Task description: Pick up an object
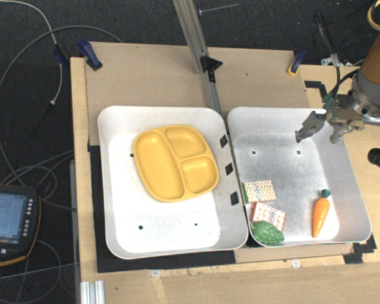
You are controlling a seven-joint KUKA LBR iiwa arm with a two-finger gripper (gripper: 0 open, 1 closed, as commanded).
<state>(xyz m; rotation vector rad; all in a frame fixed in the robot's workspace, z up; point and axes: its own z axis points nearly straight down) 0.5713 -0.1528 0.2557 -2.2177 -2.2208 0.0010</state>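
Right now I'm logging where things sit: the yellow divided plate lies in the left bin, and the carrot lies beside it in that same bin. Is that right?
Not quite. The carrot lies in the right bin, near its lower right corner, not beside the plate. The yellow divided plate does lie in the left bin. The camera view shows both.

Bright, even overhead light, soft shadows, mild glare on the white bins [114, 170], slight graininess.

The arm [373, 75] reaches in from the right, its gripper [323, 130] hanging low with both fingers [306, 129] spread apart, holding nothing.
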